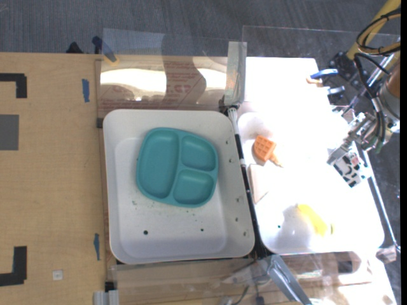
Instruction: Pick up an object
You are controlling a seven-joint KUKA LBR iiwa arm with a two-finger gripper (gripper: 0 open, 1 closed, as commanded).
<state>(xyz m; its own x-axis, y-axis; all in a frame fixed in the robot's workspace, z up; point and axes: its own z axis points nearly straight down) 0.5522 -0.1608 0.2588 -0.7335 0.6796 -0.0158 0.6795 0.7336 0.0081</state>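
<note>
Wooden framing and clear brackets [273, 278] at the lower edge lie nearest the camera, below the two bins. Largest in view is the brown bench top [48, 170], marked with black corner shapes and strips of blue tape, probably as registration marks. Next in size, the left bin [121, 234] is a shallow white tray with specks of debris on its floor. A teal divided plate [177, 166], with one long compartment and two smaller ones, lies flat near the centre of that bin, slightly turned. The right bin [299, 100] is strongly overexposed, so its walls and floor are hard to separate; the two bins touch along a dark central seam. A clear panel [165, 75] stands behind the bins, presumably to keep items from sliding off.

The arm's wrist, with cables, hangs over the right bin's far right edge, and the gripper [346, 161] points down and inward near the bin's right rim. Whether it is wide or narrow cannot be told from this view, and nothing is seen in it.

Candidate things for the task lie in the right bin: a yellow object [313, 218] near the front, and a smaller orange block [264, 149] close to the seam. Both sit well apart from the gripper, so the pick appears not yet begun.
</note>
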